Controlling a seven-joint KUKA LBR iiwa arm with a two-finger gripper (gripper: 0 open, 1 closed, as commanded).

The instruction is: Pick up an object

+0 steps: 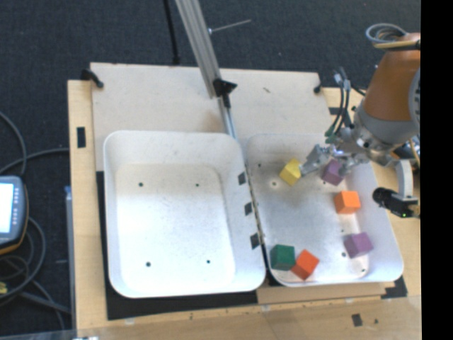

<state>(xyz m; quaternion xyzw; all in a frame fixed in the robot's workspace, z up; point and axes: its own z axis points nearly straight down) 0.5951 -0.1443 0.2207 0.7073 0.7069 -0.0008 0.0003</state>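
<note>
My gripper (pixel 330 164) hangs over the upper part of the right bin (pixel 320 273), open, with its fingers spread apart. One fingertip (pixel 309 166) reaches toward a yellow block (pixel 289 172) just to its left, and I cannot tell whether they touch. A purple block (pixel 333 173) lies right below the gap between the fingers, on the bin floor or just above it. Nothing is clamped that I can see. Lower in the same bin lie an orange block (pixel 347 201), a second purple block (pixel 358 244), a green block (pixel 282 256) and an orange-red block (pixel 306 263).
The left bin (pixel 113 190) stands beside the right one, with a slanted metal pole (pixel 202 44) rising behind them. The arm's orange band (pixel 393 83) and cables hang over the right bin's far right corner.
</note>
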